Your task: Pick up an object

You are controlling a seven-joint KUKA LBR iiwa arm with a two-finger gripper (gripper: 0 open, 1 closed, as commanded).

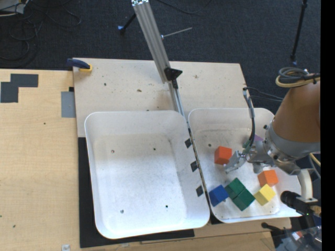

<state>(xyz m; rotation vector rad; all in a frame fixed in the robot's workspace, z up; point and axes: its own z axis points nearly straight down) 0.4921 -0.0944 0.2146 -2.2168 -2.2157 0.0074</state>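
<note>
We are hovering the gripper [238, 161] low beside the orange cube [223, 155] in the right bin [230, 116], probably lining up a grasp; its state we cannot tell.

the light is even and fairly bright from above, so the two white bins [141, 177] look pale and almost washed out, with only thin soft shadows under their near rims. the dark floor [220, 20] at the far side stays dim and grainy. the whole picture is slightly soft, and small details blur.
</note>
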